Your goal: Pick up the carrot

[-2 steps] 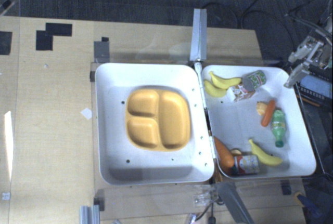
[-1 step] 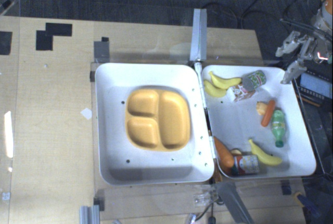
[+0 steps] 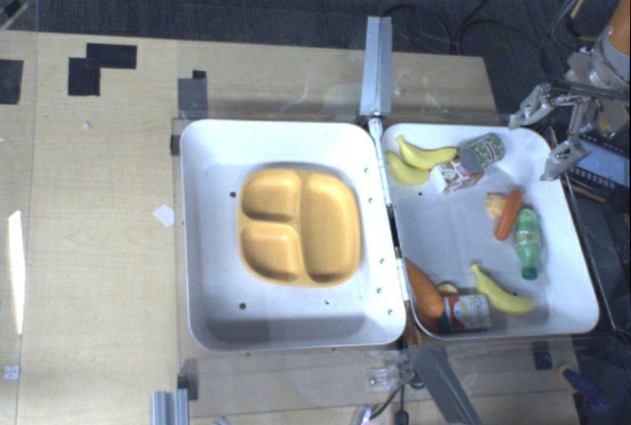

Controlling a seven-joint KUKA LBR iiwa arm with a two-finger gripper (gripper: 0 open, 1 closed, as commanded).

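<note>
We find the small orange carrot (image 3: 507,214) lying in the right-hand shallow white bin (image 3: 582,300), towards its far half, tilted a little off the bin's long axis. A green plastic bottle (image 3: 527,242) lies just beside it on the right, close enough that they look to be touching, and a small pale-orange lump (image 3: 493,205) sits against its upper left end. Near the bin's front corner lies a larger orange cone-shaped thing (image 3: 424,288); it may be a second carrot, though we cannot say for sure. The two-finger gripper (image 3: 554,132) hangs over the bin's far right rim, its fingers spread wide apart with nothing between them, near the carrot but not above it. We judge the carrot to be light, stiff and rather smooth, probably a plastic toy, so it could roll or slip out of a loose pinch. We would take it across its narrow width near the middle, with the fingers turned so that one drops on its left side, clear of the bottle, since that gap on the right looks tight.
</note>
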